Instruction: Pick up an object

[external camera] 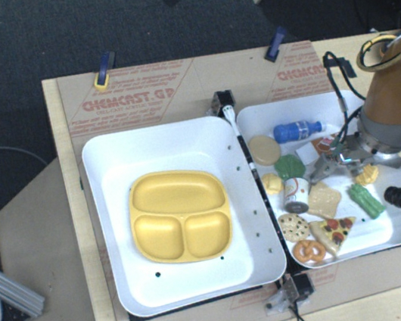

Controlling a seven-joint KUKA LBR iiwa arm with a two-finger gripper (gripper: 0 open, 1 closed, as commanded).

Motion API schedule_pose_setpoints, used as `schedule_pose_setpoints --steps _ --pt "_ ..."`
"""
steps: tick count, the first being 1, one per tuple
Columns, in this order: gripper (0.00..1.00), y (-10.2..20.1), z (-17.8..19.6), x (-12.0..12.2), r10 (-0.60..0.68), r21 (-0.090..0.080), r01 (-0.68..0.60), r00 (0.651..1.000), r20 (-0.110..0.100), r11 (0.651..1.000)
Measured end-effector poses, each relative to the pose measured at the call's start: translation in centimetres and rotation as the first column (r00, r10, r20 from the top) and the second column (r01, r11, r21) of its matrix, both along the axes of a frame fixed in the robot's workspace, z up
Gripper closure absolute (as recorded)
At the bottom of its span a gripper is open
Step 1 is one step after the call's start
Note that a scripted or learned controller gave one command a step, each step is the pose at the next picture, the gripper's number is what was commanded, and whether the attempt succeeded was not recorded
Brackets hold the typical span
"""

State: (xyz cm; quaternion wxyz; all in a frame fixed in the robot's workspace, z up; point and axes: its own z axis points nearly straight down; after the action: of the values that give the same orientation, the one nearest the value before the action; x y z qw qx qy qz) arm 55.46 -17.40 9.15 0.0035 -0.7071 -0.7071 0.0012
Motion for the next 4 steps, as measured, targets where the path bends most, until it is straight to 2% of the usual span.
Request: schedule_pose_setpoints --steps 1,2,3,4 --pt "0.00 0.0 -0.4 0.2 -0.001 -0.001 0.001 1.000 0.011 1.000" --pt "1.00 0.0 0.4 0.1 -0.001 -0.003 0.001 1.000 0.006 1.000" --pt "1.00 0.0 6.8 0.2 0.001 -0.006 -0.001 1.000 0.014 1.000" --pt "1.00 -0.3 11.6 -0.6 0.000 -0.005 0.000 1.000 0.010 1.000"
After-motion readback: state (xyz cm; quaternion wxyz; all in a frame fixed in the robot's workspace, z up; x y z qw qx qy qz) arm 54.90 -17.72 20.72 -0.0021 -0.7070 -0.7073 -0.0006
